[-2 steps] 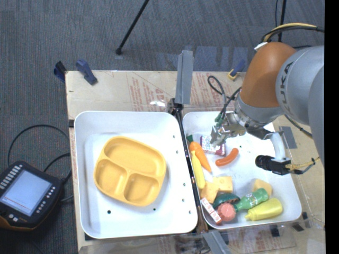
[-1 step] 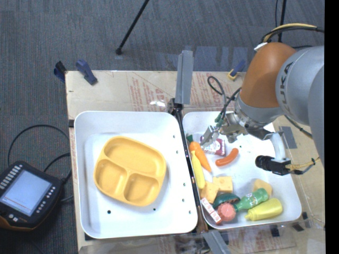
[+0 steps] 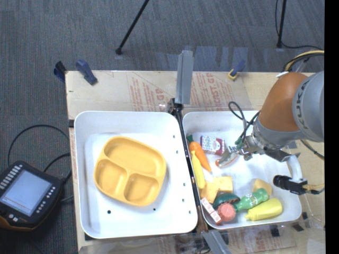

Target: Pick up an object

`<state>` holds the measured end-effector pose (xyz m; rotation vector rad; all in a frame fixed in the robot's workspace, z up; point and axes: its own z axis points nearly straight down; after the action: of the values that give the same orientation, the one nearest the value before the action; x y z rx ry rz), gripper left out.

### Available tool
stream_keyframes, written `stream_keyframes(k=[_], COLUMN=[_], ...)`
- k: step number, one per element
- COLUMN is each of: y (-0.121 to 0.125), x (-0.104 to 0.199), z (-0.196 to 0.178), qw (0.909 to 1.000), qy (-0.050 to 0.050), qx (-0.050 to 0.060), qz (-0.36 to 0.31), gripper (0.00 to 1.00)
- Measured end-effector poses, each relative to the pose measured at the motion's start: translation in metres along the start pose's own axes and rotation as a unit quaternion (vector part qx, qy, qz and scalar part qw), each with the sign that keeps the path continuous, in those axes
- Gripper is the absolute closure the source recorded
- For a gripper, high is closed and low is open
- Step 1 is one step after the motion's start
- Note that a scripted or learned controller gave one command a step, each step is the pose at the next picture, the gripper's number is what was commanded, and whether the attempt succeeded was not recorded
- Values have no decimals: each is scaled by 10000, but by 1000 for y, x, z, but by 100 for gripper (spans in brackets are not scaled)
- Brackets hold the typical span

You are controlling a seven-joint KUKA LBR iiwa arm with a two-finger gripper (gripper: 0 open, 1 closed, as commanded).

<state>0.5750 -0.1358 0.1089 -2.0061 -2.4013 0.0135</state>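
The arm's grey and orange bulk hides part of the right bin (image 3: 294, 208). Its jaws are open at the gripper (image 3: 229, 159), over bare floor, gripping nothing. Toys crowd the bin's left and near edges: carrot (image 3: 200, 153), banana (image 3: 197, 169), green bottle (image 3: 253, 200).

This was a robotics lab, not a home — the grey carpet (image 3: 63, 25) carried tripod legs (image 3: 135, 20), and a teach pendant (image 3: 24, 194) with its cable lay beside the bench. The bench top (image 3: 132, 91) was printed cardboard held by blue clamps (image 3: 85, 72), bearing two white bins (image 3: 87, 123) — one holding a yellow divided tray (image 3: 130, 170), the other toy food (image 3: 222, 194) — under an industrial arm (image 3: 291, 110).
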Motion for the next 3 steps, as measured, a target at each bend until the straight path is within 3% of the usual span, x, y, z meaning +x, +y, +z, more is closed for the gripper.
stream_keyframes(k=[1,2,3], y=[-58,-46,-48], x=[48,47,46], z=[28,26,19], qw=[9981,10000,10000], qy=[8,-4,12], qx=[-8,-35,1], qz=[617,26,55], gripper=[0,0,100])
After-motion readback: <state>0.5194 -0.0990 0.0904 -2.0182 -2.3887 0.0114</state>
